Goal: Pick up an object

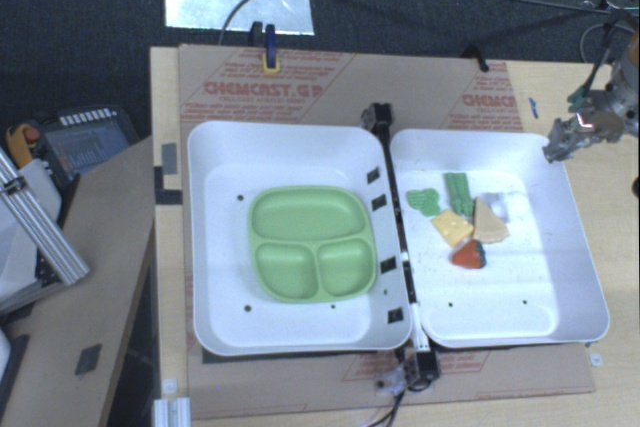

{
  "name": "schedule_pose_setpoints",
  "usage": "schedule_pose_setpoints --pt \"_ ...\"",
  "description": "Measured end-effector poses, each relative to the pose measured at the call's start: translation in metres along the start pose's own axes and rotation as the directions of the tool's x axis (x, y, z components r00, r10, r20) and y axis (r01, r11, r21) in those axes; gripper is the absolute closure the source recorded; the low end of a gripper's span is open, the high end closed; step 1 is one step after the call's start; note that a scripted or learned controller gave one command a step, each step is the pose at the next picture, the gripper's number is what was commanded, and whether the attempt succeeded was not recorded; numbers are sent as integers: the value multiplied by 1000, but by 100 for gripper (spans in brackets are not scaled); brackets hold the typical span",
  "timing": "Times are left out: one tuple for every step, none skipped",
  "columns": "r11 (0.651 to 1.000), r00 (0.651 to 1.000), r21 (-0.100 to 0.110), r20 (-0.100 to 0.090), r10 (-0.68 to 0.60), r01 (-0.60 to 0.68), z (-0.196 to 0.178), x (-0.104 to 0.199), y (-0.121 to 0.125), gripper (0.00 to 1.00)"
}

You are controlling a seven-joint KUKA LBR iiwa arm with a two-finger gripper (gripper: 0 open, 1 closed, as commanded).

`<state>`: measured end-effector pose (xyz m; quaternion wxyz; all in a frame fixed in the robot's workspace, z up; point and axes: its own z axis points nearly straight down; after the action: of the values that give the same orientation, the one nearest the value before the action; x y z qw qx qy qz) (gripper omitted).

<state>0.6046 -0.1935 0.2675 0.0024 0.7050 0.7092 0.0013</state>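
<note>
Camera view: my gripper point(560, 145) hangs over the far right rim of the right bin point(560, 315); whether it is wide or narrow, I cannot tell. The toy foods point(462, 220) lie clustered in that bin, left of and nearer than me. Further left, the left bin point(215, 215) holds a green tray point(310, 243).

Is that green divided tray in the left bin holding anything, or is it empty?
Empty. The green tray lies flat in the left bin, and its three compartments show only bare green. The small food pieces lie in the right bin.
</note>
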Motion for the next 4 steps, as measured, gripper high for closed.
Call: schedule_pose_setpoints --pt "1000 1000 5 -3 -3 3 0 57 -17 100" --pt "1000 1000 5 -3 -2 2 5 99 -27 100" --pt "1000 1000 4 -4 -3 3 18 152 -28 100" --pt "1000 1000 4 -3 -3 3 13 203 -35 100"
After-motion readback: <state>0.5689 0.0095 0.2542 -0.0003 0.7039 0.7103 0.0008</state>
